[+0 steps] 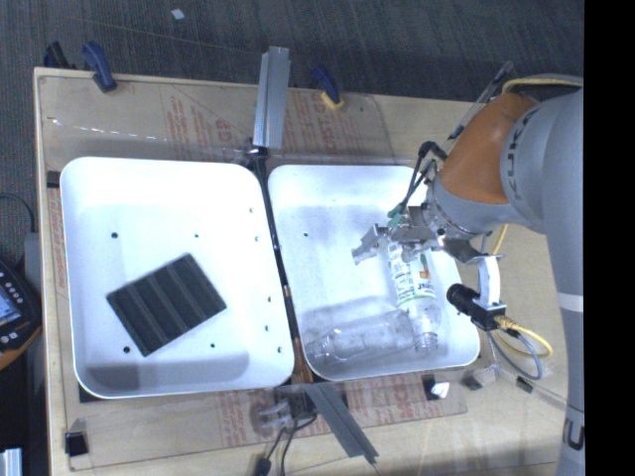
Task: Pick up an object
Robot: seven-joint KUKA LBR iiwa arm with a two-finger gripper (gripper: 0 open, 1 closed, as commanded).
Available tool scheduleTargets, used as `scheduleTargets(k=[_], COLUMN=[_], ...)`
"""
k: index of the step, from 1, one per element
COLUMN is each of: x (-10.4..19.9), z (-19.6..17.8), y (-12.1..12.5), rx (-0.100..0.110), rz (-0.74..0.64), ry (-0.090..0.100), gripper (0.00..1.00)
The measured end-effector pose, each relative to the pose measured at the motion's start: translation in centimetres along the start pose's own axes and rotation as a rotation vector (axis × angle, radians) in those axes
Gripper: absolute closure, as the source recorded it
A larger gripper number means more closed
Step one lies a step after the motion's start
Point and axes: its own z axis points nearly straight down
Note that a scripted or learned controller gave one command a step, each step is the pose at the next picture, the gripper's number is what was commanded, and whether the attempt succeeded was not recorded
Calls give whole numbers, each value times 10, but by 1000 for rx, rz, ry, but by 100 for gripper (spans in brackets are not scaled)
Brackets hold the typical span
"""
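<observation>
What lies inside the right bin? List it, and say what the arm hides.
Right bin: a labelled clear bottle and a second clear bottle along the near wall. The tool covers the labelled bottle's upper end.

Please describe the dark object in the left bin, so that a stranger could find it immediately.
Look at the left bin of the two white ones. On its floor, toward the near left, lies a flat dark ribbed panel, turned at a slant. Unlike the clear plastic bottles in the right bin, it is opaque and rectangular.

A dark ribbed slab [166, 303] lies in the left bin [89, 186]; blue clamps [98, 65] grip the bench's [149, 102] far edge.
</observation>
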Motion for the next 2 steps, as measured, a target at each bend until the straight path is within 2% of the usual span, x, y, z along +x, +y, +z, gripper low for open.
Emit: scheduleTargets(k=[2], x=[0], z=[0], y=[0], rx=[0], rz=[0], ry=[0], gripper=[0])
